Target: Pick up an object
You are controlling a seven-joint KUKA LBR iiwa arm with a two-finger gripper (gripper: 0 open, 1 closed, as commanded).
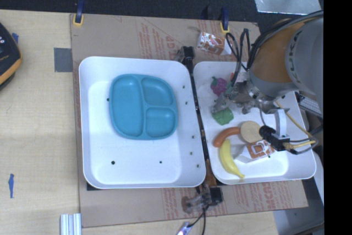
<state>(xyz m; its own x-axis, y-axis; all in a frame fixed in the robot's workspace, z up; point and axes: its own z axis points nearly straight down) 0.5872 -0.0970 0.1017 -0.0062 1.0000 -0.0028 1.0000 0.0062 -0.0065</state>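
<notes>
Gripper (228,99) low over the right bin (301,172), centre-right of frame, among crowded toys; cannot tell how it stands, wrist and cables hiding it. Nearest: green piece (223,116) just below, purple piece (219,85) just above-left. Further down: orange sausage (225,135), tan disc (249,131), yellow banana (229,160), small carton (258,150). Risks: glancing off the green piece, nudging 2 items together, closing on nothing. Blue divided plate (144,107) alone in left bin (93,165).
</notes>
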